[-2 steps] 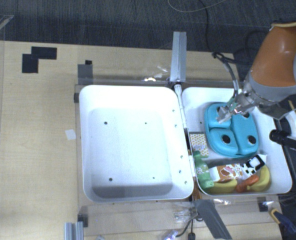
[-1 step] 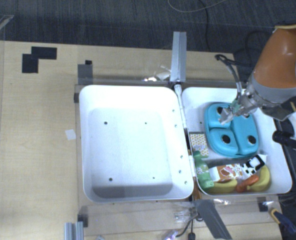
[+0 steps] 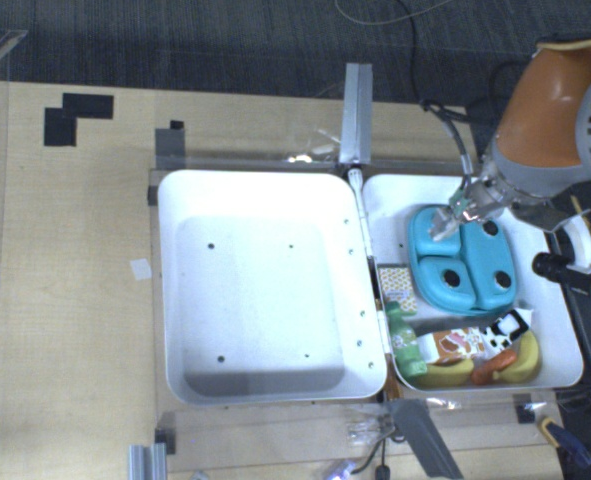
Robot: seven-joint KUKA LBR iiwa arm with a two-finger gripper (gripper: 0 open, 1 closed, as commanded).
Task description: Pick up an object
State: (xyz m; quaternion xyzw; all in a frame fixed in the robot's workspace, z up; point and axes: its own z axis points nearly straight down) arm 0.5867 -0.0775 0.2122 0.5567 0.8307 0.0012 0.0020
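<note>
The blue plastic tray (image 3: 462, 265) lies in the right bin (image 3: 571, 368), in its upper half, and it is the object I would take for this task. My pincer (image 3: 458, 215) is over the upper left corner of this tray, very close to it or touching its rim. I cannot tell from this view if the pincer is open or closed, because the tips are small and blurred against the blue.

What can go wrong, in my judgement: the tray is wide and smooth, so a grasp on one corner can slip, or the tray can tilt and fall back when the arm (image 3: 560, 108) lifts. The tray also seems to rest partly on the things beside it, so it may drag them or rock under the contact.

The tray looks like hard moulded plastic, glossy, with rounded corners and several shallow compartments; I see dark round holes in it. Below it there is a flat printed package (image 3: 460, 346) with a picture, probably thin cardboard or foil. At the lower edge of the bin lies a yellow banana-shaped toy (image 3: 515, 363). A small patterned card (image 3: 396, 284) lies at the left of the tray. The left bin (image 3: 175, 298) is white and matte, standing on the wooden tabletop (image 3: 65, 318).
</note>
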